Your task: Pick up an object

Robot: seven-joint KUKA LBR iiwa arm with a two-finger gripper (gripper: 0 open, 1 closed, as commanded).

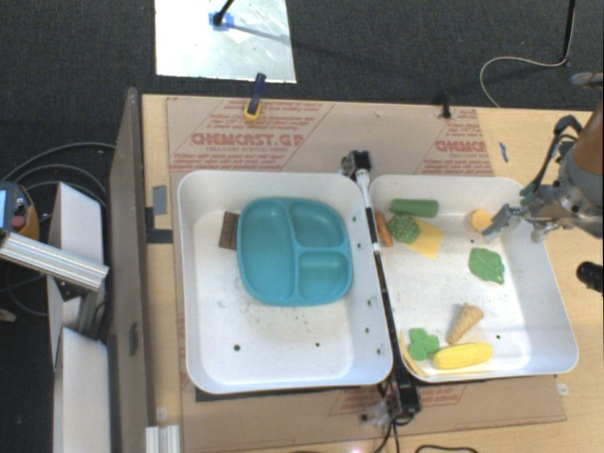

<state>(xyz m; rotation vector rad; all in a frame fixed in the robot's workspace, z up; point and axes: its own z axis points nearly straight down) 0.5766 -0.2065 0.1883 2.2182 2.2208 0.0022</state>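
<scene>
Over the right bin [552, 281], the tool [514, 217] hovers beside an orange piece [482, 220]; its grip cannot be told.

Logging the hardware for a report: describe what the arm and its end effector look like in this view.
At the view's right edge, the arm shows as a grey body with an orange patch above it. A dark cable runs down its side. The end effector is a grey metal piece reaching over the right bin.

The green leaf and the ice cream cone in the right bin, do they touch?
Apart: the camera view shows bare white bin floor between the green leaf and the ice cream cone.
</scene>
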